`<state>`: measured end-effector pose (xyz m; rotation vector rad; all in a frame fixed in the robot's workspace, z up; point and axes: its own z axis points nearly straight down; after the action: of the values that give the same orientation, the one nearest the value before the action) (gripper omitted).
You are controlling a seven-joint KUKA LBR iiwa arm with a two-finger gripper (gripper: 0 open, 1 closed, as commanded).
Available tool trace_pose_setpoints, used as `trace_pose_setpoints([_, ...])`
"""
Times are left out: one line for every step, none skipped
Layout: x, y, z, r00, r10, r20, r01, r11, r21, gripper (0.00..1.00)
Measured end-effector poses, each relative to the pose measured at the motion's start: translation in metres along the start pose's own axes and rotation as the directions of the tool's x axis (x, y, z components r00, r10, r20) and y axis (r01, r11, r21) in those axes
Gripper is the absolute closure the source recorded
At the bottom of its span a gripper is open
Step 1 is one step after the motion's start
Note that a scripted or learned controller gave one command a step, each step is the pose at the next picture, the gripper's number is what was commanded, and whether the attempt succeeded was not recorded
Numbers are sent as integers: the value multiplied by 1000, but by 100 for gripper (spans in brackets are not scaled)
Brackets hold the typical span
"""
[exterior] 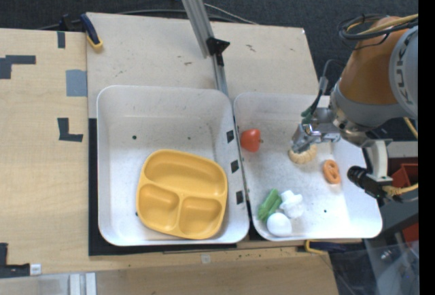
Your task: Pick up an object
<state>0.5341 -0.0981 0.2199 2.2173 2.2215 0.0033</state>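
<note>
Beige object [303, 155] lay right of centre in right bin [353, 219], pincer [305, 143] directly on it; fingers' spread unclear. Red ball [250, 139] at frame centre; orange piece [331, 172] right; yellow tray [182, 193] lower left.

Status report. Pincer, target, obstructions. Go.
Pincer low in right bin, over tan piece. Grasp unconfirmed. Orange piece close beside; red ball apart.
</note>
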Motion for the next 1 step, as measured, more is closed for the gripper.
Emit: trace_pose_setpoints([58,-13,7,1000,-5,-2,5,1000,7,100])
